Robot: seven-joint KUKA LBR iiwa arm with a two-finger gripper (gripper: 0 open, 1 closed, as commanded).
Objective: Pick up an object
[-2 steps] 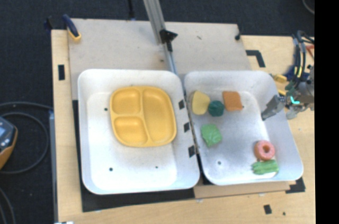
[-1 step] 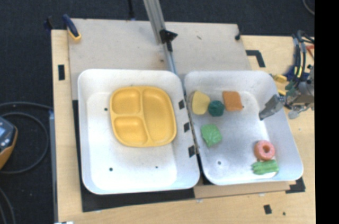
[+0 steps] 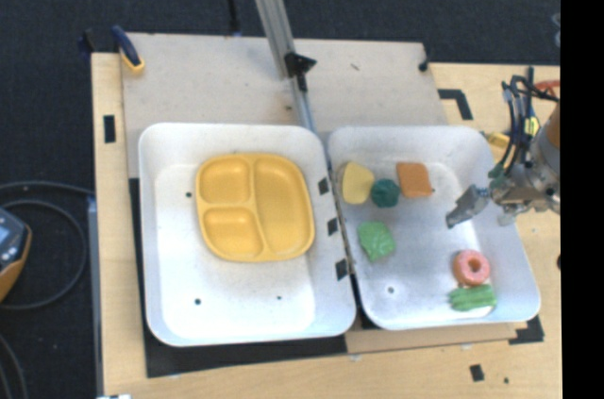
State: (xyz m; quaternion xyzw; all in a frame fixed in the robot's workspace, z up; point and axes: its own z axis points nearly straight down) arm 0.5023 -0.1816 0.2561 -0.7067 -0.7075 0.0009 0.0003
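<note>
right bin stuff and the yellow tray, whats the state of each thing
yellow tray: flat in the left bin, compartments bare
yellow piece: in the right bin, against the teal ball
orange block: lying apart
green lump: lying apart
pink ring: flat, just above the green piece
claw: over the right bin, holding nothing visible

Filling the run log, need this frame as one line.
claw: over right bin, nothing seen held | nearest: pink ring | left bin: yellow tray | pick: not done
</note>
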